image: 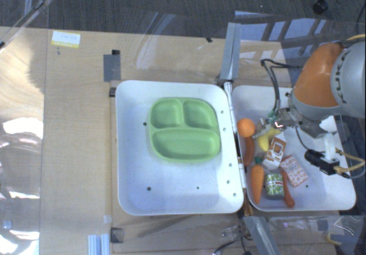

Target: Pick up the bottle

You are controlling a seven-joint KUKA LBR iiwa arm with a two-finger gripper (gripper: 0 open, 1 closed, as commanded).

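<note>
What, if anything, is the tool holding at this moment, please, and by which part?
It cannot be told. The tool is low in the right bin, over the pile of toy food by the orange, and the arm covers it.

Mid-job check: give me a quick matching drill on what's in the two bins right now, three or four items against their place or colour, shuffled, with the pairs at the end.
Things:
1. Sectioned plate
2. Round orange fruit
3. Carrot
4. Robot arm

Descriptions:
A. Orange band, reaching over the right bin
B. Green, alone in the left bin
C. Long and orange, near the right bin's front left corner
D. Against the right bin's left wall, about midway along it

Pairs: 1-B, 2-D, 3-C, 4-A
</note>
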